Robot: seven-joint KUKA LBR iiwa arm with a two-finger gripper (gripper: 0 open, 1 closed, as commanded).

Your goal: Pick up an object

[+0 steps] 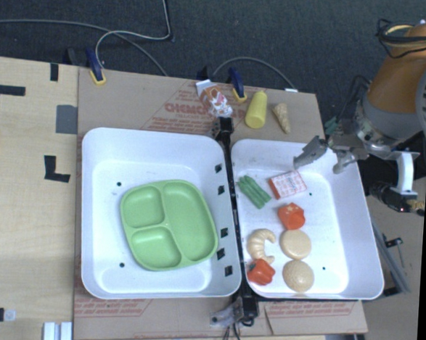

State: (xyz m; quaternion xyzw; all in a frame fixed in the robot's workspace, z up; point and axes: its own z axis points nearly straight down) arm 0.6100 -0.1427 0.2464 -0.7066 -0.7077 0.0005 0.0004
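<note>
place: robotics lab | cues: clamped cardboard (181,105), loose cables (135,33), two white bins (97,157), toy food (295,244)

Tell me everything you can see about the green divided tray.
The green divided tray is pale green and looks like smooth plastic. It has rounded corners and three compartments, one wide and two smaller. It lies flat and slightly turned on the floor of the left white bin, near its middle. Nothing lies in it.

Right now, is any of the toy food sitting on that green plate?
No. The green plate lies bare in the left bin, while the toy food sits in the right bin.
</note>
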